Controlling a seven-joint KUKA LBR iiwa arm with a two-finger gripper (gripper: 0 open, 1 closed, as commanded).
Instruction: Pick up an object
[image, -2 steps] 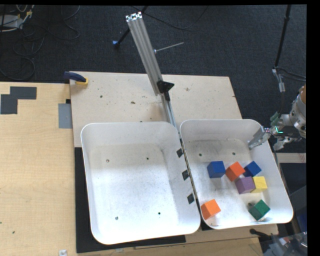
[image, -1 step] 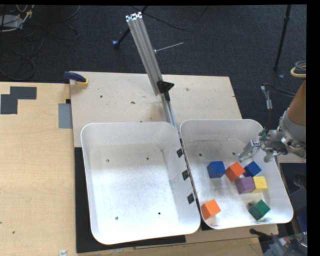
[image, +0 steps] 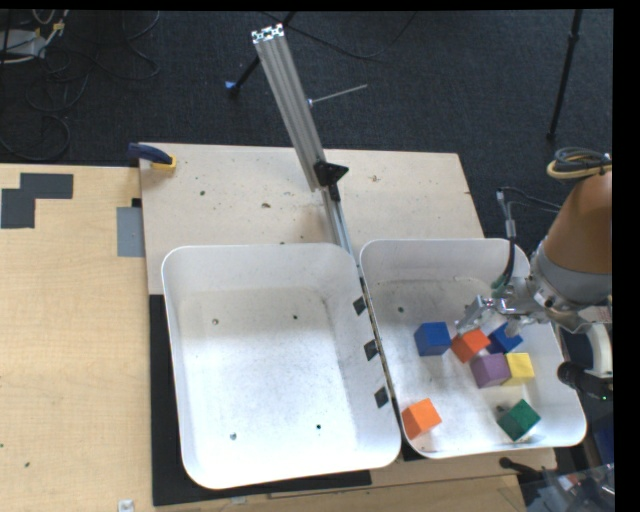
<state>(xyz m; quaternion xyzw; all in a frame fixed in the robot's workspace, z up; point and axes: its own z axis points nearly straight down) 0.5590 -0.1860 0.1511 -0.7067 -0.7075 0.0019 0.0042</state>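
Pincer (image: 487, 318) is hovering low in the right bin (image: 440, 255), over the orange cube (image: 468, 345) amid the clustered blocks; its grip state I cannot tell. Judging it mid-approach, next needing a centred descent onto one cube.

Dark carpet floor (image: 120, 90), black cables (image: 40, 40), light wooden bench (image: 70, 330)

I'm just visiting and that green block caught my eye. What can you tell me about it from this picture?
The green block is a small cube, dark green, with a matte look like painted wood or foam. It sits turned at an angle in the right bin, near the front right corner, close to the rim. Nothing appears to touch it; the yellow block lies just behind it, apart.
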